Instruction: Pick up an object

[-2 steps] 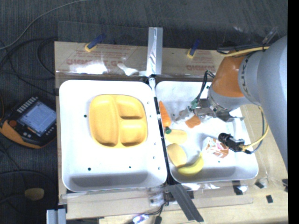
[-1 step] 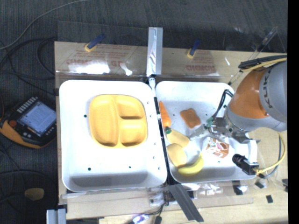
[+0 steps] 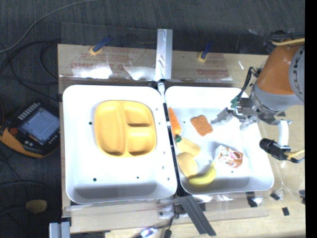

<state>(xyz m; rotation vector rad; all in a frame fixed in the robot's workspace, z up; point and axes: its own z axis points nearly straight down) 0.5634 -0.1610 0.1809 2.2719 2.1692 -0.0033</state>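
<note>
The right bin [image 3: 247,90] holds several food toys. An orange carrot [image 3: 173,122] lies along its left wall. An orange-brown piece [image 3: 201,125] sits near the middle. A pale yellow wedge [image 3: 188,146], a tan round piece [image 3: 186,163] and a banana [image 3: 203,176] cluster at the front left. A white and red carton [image 3: 229,157] lies at the front right. My gripper [image 3: 233,117] hangs over the right bin's right side, its fingers spread open, nothing between them, to the right of the orange-brown piece.
The left bin [image 3: 79,182] holds a yellow divided tray [image 3: 125,128]. A metal divider post [image 3: 164,53] stands behind the bins. A pendant [image 3: 34,128] lies on the floor at left.
</note>
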